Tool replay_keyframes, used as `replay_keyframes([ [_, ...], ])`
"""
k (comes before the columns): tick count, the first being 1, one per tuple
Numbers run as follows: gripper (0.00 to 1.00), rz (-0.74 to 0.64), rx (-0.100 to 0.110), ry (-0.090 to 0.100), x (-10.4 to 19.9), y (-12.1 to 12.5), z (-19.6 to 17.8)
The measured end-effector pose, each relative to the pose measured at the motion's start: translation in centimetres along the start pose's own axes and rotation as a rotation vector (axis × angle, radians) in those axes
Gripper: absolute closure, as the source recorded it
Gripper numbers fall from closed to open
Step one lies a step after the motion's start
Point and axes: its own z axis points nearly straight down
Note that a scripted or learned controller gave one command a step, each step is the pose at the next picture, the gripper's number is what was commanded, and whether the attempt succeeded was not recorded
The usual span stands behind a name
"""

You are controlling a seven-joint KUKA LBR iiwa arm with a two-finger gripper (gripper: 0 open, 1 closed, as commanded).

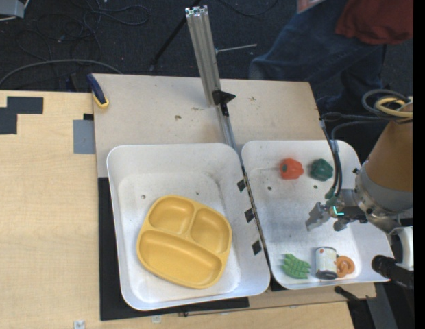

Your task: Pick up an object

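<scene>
1. Counter (164,101) of pale board carries two shallow white bins side by side, a row of black clips along the seam between them.
2. Nearest, in the right bin (281,232) at its front edge: a green leafy piece (295,266), just beside it a small white can (325,262) lying on its side, and touching the can on the right an orange ring-shaped item (345,266).
3. Left bin (130,166) holds one yellow divided plate (184,240), three compartments, set toward the front and middle. What the compartments hold, if anything, is not discernible.
4. Hand (327,216) hangs over the right bin's middle right, above bare white floor. Fingers (315,218) spread apart, nothing between them. Small teal light glowing at the wrist.
5. Arm behind it, grey with orange band, enters from the right.
6. Farther back in the right bin: a red-orange rounded object (290,169) and a dark green lump (322,169), near each other but apart, both well clear of the hand.
7. Beyond the bins, an aluminium post (205,53) rises from the counter; a blue-and-yellow tool (98,92) lies at the far left corner.
</scene>
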Motion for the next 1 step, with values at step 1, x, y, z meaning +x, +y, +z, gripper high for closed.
replay_keyframes([
  [1,0.00,0.000,-0.001,0.000,-0.01,0.03,-0.05],
])
